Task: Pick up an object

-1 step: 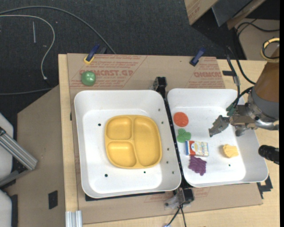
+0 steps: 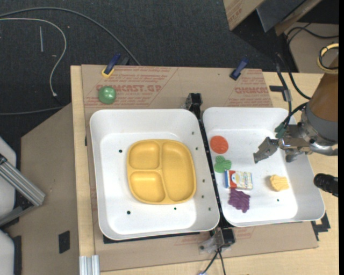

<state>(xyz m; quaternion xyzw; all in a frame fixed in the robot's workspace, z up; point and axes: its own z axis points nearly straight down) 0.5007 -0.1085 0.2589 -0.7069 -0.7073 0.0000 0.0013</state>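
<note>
**Pincer hangs over the right bin, nothing between its fingers**

The table (image 2: 161,80) is topped with a brown cardboard sheet printed with faint red lettering, held at its far edge by two blue clamps (image 2: 111,65). Dark carpet lies beyond it, with a thin white cable (image 2: 54,70) looping across the floor at the upper left. A cardboard box (image 2: 242,13) sits at the top right, and black cables run down beside the arm (image 2: 328,102).

Two white bins sit side by side on the cardboard, joined by black clips at the far and near ends of the seam. The left bin (image 2: 107,161) holds a yellow divided plate (image 2: 161,171) with three compartments, lying flat near the middle. A green ball (image 2: 107,95) rests on the cardboard outside the bins, beyond the left bin's far corner.

The right bin (image 2: 301,204) holds the small things. Along its left side, from far to near: an orange disc (image 2: 219,144), a green toy (image 2: 222,164) just beside it, a small printed packet (image 2: 240,180), and a purple toy (image 2: 239,200) touching the packet's near edge. A yellow toy (image 2: 278,182) lies apart on the right.

The pincer (image 2: 271,147) reaches in from the right above the bin's bare middle, its dark fingers spread narrowly and gripping nothing. It is well apart from the orange disc and the yellow toy.
</note>
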